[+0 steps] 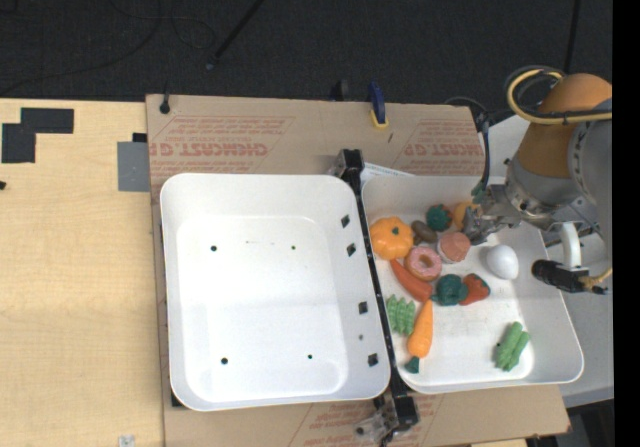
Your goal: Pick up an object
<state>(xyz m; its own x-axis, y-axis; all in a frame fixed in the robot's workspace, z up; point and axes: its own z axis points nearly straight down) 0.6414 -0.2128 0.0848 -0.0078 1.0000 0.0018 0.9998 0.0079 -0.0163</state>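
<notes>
On the counter (70, 265), the left bin (260, 290) is white. The right bin (545, 350) holds toy food: a pumpkin (392, 236), a carrot (421, 330), an egg (500, 260). The pincer (478, 223) is low near the egg; I cannot tell its state.

Left white bin (262, 290) on a cardboard sheet (260, 140); blue clamp (378, 105) at twelve o'clock of the sheet, wooden bench (70, 305) at nine o'clock, dark floor (300, 15) beyond.
</notes>
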